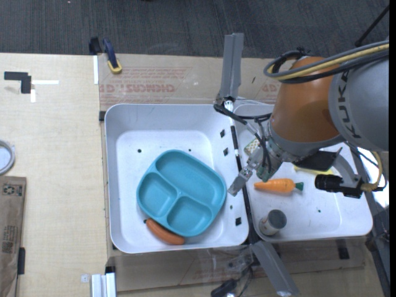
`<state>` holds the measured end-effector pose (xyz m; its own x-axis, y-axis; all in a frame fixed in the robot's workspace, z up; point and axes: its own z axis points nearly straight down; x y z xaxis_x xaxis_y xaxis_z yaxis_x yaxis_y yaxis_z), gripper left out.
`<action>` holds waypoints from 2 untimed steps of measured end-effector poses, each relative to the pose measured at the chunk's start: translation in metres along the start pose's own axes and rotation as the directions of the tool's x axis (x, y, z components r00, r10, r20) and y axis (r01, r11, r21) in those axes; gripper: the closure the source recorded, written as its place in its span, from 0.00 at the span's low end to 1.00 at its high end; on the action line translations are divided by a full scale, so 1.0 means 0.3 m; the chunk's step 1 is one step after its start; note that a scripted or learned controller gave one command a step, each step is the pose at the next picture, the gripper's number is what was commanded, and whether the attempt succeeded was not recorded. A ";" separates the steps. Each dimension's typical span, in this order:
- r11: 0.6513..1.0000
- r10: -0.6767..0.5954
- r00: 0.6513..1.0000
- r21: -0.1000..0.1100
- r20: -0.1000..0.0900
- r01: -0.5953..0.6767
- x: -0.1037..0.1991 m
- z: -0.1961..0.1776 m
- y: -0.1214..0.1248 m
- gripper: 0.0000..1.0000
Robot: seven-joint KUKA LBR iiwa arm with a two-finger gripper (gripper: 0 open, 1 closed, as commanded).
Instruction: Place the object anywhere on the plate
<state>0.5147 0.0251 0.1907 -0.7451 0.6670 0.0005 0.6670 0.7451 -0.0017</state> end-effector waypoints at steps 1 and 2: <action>1.000 0.001 1.000 0.000 0.001 -0.001 -0.003 -0.028 0.000 1.00; 0.994 -0.109 0.994 -0.001 0.001 0.109 0.192 -0.047 0.141 1.00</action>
<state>0.5000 0.0949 0.2048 -0.8133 0.5818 -0.0002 0.5818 0.8133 -0.0010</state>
